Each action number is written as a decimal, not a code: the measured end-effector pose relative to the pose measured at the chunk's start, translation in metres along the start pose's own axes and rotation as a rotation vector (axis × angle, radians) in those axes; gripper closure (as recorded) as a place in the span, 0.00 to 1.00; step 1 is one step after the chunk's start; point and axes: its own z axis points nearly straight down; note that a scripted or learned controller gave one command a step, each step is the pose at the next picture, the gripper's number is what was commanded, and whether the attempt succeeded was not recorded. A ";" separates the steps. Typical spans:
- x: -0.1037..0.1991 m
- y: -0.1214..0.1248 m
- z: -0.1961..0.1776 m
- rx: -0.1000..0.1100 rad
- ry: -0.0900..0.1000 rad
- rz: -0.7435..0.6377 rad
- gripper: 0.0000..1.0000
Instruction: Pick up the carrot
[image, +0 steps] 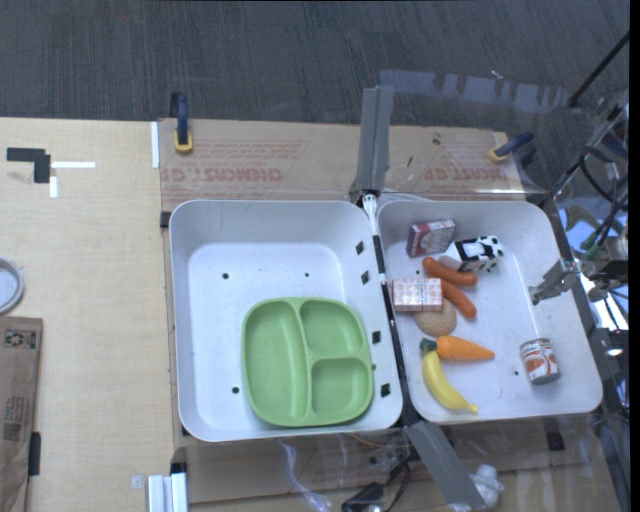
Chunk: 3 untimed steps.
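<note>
The carrot lies in the right bin, just above the banana and well left of the end effector at the bin's right rim; its grip cannot be told. One carrot, one banana, two sausages, one can, one green plate in the left bin.

Upside-down red lettering on the cardboard sheet behind the bins reads roughly "CHEMCAST GP".
</note>
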 end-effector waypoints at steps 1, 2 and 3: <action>0.040 0.003 0.164 -0.001 0.000 -0.081 0.00; 0.083 0.002 0.164 0.000 0.001 -0.116 0.00; 0.142 -0.018 0.064 -0.003 -0.001 -0.466 0.00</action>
